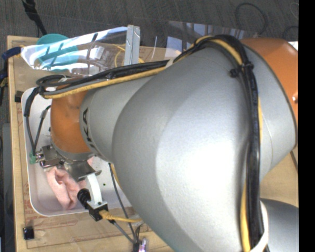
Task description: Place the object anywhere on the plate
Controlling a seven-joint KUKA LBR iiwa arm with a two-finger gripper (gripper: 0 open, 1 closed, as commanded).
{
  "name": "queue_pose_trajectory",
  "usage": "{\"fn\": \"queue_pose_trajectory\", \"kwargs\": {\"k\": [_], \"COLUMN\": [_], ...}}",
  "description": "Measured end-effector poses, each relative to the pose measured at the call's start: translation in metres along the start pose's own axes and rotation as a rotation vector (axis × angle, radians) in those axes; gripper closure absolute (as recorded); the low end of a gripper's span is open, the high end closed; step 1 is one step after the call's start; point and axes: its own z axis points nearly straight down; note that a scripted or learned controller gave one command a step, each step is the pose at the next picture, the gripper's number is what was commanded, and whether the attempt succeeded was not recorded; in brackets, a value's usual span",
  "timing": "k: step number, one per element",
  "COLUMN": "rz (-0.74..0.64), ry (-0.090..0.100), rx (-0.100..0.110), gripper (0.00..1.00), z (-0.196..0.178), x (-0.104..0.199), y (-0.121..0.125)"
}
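- Bin (35, 206) of white plastic sits at your lower left on the desk (17, 140); a pink crumpled object (63, 188) lies inside, near its bottom edge.
- Your grey arm (199, 140) covers most of the frame.
- The hand (55, 164) sits low over the pink object; you cannot tell its state.
- A teal plate (52, 40) peeks out at the upper left.
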Motion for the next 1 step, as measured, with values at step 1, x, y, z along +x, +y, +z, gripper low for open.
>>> {"fn": "queue_pose_trajectory", "kwargs": {"k": [1], "rz": [-0.025], "ry": [0.001], "rx": [-0.002], "gripper": [1.0], "z": [-0.0308], "x": [-0.024], "y": [0.0462]}}
